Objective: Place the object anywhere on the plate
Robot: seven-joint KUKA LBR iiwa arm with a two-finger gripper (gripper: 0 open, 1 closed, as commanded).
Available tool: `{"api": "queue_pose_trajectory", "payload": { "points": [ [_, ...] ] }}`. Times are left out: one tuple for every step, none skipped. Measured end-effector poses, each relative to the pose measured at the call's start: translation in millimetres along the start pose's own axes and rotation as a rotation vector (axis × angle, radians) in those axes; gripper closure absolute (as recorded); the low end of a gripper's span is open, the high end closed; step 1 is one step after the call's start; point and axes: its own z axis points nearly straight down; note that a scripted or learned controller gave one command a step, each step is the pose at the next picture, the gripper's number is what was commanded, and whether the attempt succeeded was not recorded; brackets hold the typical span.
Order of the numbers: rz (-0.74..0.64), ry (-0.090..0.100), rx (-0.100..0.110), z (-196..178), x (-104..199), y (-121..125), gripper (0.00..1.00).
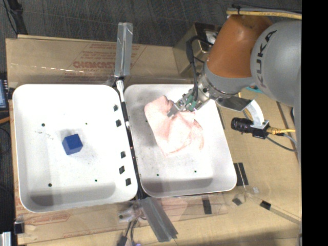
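Note:
A small blue cube lies in the left bin, a little left of its middle. A pale pink plate lies in the right bin, covering its upper middle. My gripper hangs low over the upper right part of the plate, reaching in from the right. I see nothing held in it. The cube is far from the gripper, across the divider between the bins.
A metal post rises at the back between the two bins. Black clips line the shared rim. Cardboard lies behind the left bin. The arm's orange band looms over the right bin's far right corner.

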Motion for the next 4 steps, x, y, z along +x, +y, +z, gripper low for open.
{"api": "queue_pose_trajectory", "payload": {
  "points": [
    [-0.009,0.002,0.004,31,1,2,1.0],
    [-0.416,0.003,0.003,42,47,14,1.0],
    [-0.822,0.002,0.002,35,98,22,1.0],
    [-1.007,0.002,0.003,39,144,49,1.0]
  ]
}}
